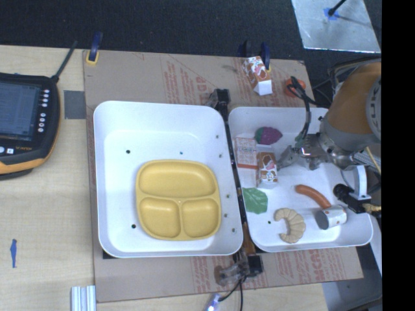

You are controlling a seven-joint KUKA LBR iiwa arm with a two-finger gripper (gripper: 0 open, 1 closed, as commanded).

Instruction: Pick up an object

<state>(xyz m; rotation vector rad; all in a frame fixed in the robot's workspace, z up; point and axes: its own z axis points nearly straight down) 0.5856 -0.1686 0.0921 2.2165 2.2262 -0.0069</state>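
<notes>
The metal two-finger gripper [290, 155] hangs low over the right shallow white bin [350, 238], its fingers spread and pinching nothing. A small red-and-white printed carton [267, 168] lies just left of the fingertips, beside a flat pale carton [246, 151]; a purple lump [268, 135] sits just above.

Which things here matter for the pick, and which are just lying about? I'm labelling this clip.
For the job:
two-finger gripper
small printed carton
purple lump
green flat piece
orange sausage
tan croissant
grey cylinder

Lying about:
yellow divided plate
orange-edged tablet
small carton outside the bins
</notes>
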